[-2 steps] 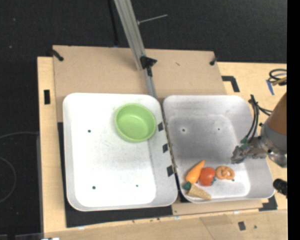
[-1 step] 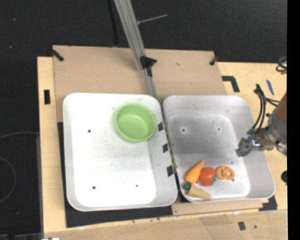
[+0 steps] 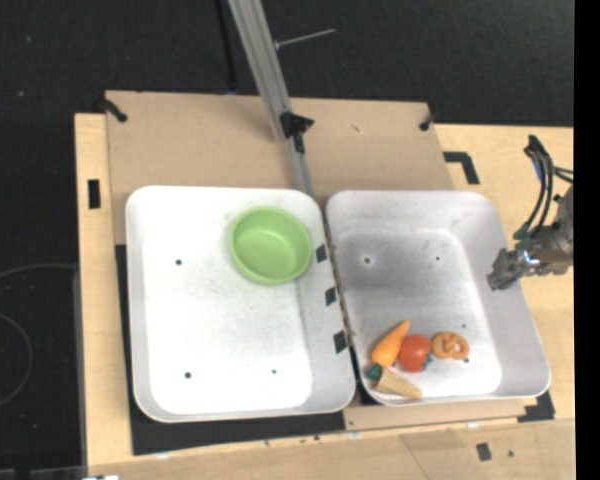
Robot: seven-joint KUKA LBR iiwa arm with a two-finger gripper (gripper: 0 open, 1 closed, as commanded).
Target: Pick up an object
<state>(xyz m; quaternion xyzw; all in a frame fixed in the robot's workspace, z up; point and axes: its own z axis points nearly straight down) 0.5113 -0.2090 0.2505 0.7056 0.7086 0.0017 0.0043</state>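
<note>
A green bowl (image 3: 271, 245) sits in the left bin (image 3: 180, 368), near its far right corner. In the right bin (image 3: 410, 228) a small group lies at the near edge: an orange carrot (image 3: 389, 343), a red tomato (image 3: 414, 353), a brown pretzel (image 3: 450, 345) and a tan cone (image 3: 397, 384). My gripper (image 3: 508, 271) hangs at the right rim of the right bin, up and to the right of the pretzel, apart from every object. Nothing shows between its fingers.
A grey metal pole (image 3: 263, 58) slants from the top of the view down to the gap between the bins. Brown board (image 3: 360, 148) lies behind the bins. Cables (image 3: 542, 183) hang by the arm at the right edge.
</note>
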